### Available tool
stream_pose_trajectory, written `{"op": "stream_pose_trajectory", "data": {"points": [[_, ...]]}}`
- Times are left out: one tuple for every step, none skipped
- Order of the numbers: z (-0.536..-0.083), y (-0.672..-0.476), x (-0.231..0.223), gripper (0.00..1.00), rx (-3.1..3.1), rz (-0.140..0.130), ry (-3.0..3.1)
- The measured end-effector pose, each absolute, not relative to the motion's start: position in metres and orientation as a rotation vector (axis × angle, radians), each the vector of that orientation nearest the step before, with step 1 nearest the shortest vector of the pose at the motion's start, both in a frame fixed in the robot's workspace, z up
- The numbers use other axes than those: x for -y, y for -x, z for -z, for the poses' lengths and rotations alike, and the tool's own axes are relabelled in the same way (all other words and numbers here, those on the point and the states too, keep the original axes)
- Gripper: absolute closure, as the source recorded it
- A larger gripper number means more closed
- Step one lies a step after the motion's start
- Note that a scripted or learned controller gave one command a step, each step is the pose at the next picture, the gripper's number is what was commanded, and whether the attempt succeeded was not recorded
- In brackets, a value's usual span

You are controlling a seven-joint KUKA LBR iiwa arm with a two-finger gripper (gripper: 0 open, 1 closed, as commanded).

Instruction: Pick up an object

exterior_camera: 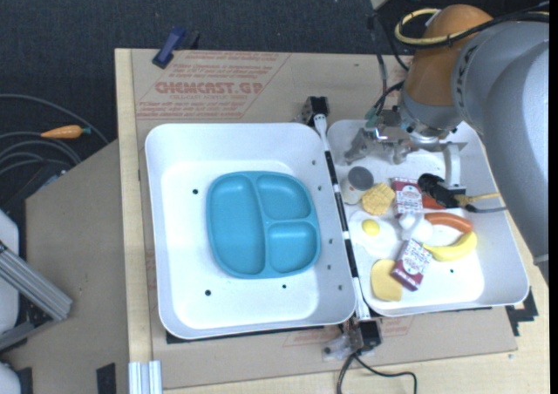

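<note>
Camera view has your arm coming in from the right of the frame, its orange band sitting over the upper part of the right bin (pixel 501 283). The end effector (pixel 408 141) hangs near that bin's top edge, and you can't tell from this angle whether it is spread or pressed together. Nothing shows between its tips, so no pick yet, by the look of it. Your candidates all lie in the right bin, just below it: a waffle-like round (pixel 377 200), a small red-and-white packet (pixel 407 198), a fried egg (pixel 371 230), a banana (pixel 453 248), a second packet (pixel 413 263) and a yellow piece (pixel 384 280). Over in the left bin (pixel 174 157), centre frame, a blue divided plate (pixel 262 223) lies flat. Left to do, as it reads: choose, descend, grasp, lift.
</note>
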State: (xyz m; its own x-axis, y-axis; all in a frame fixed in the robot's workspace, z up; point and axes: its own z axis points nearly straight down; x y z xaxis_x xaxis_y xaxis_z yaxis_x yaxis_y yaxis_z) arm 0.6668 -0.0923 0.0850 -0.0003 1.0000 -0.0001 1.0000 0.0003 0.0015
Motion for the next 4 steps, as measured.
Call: {"op": "stream_pose_trajectory", "data": {"points": [[-0.085, -0.656, 0.092, 0.0, -2.222, 0.002, -2.224], [-0.085, -0.628, 0.095, 0.0, -2.222, 0.002, -2.224], [-0.085, -0.667, 0.096, 0.0, -2.221, -0.001, -2.22], [-0.085, -0.653, 0.092, 0.0, -2.222, 0.002, -2.224]]}}
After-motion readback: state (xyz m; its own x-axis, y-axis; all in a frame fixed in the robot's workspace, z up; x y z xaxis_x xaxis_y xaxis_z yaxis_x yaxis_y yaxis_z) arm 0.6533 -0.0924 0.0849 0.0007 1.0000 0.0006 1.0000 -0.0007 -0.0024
